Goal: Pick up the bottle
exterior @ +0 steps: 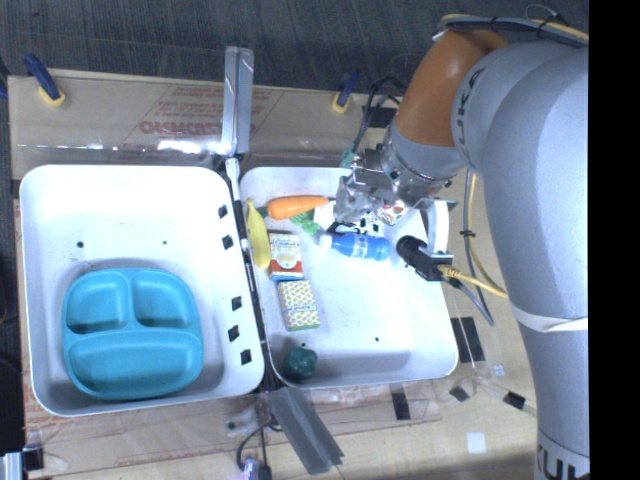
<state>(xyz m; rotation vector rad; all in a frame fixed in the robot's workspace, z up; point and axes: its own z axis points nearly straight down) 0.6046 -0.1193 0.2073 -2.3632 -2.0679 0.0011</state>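
Over the right bin (425,353), the gripper (362,200) hung low above the far end of the clutter, the grey arm (530,168) and its orange band (440,83) reaching in from the right. Whether the gripper was open or closed could not be told from this slanted view, and nothing could be seen held in it. Just beneath and slightly nearer the camera lay the bottle (360,245), on its side, blue-bodied with a pale label, resting on the bin floor and apparently not yet lifted. An orange carrot (297,207) lay just beside it toward the divider, with a yellow banana-like piece (258,238), a small red-and-white carton (285,255) and a patterned box (298,304) strung along the left wall, and a dark green object (299,361) at the near corner. A blue divided tray (132,333) sat alone in the left bin (40,208). By the look of it, the arm stood poised for a descent onto the bottle, crowded by the carrot.
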